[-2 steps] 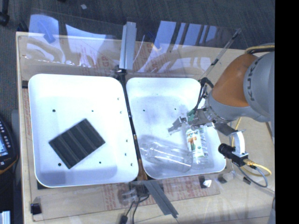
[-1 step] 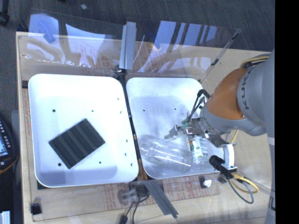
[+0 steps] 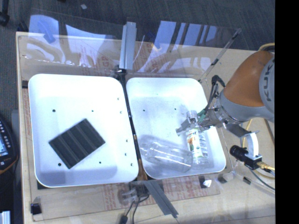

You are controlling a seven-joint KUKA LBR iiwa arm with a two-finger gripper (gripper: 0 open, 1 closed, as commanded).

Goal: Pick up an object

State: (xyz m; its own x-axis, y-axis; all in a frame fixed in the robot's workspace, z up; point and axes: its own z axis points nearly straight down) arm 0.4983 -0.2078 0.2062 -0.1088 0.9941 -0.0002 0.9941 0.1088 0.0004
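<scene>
Camera view: the two-finger gripper [image 3: 188,123] on the grey arm w/ orange band [image 3: 247,85] is seen low in the right-hand shallow white bin [image 3: 163,94], just above the cap end of a small clear plastic bottle w/ white-and-orange label [image 3: 196,145]; finger state can't be told. Beside that bottle, a larger clear plastic bottle [image 3: 164,153] is seen lying on its side near the bin's front wall. In the left-hand shallow white bin [image 3: 70,90], a flat dark ribbed rectangular pad [image 3: 77,143] is laid at a slant.
</scene>
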